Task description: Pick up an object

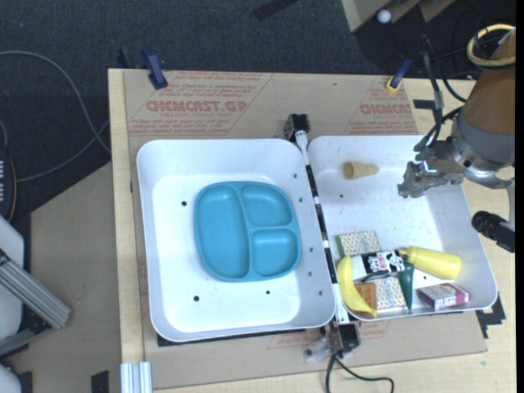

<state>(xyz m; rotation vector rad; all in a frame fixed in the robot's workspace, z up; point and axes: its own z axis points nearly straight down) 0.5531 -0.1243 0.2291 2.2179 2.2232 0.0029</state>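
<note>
No object has yet been picked up, as far as can be judged. The candidate things all lie in the right bin (458, 219): a small tan cone-shaped piece (359, 169) rests alone near the far wall, while a cluster is gathered at the near end, made up of a banana (354, 288), a yellow bottle (431, 260), a patterned packet (359, 243), a black-and-white carton (381, 263), a dark green packet (401, 289) and a small pink-and-white box (444, 297). These near things are seen touching or overlapping one another.

The gripper (419, 180) is placed over the far half of the right bin, to the right of the cone piece and apart from it, with bare bin floor beneath. Nothing is seen between its tips; how far it is spread cannot be told from this slanted view.

The left bin (164, 178) carries a blue divided plate (246, 229), lying flat in its middle. Both bins are borne by a cardboard-covered surface (205, 105).

The whole grasp is judged to remain: an object must be chosen, the gripper lowered around it, closed and lifted.
</note>
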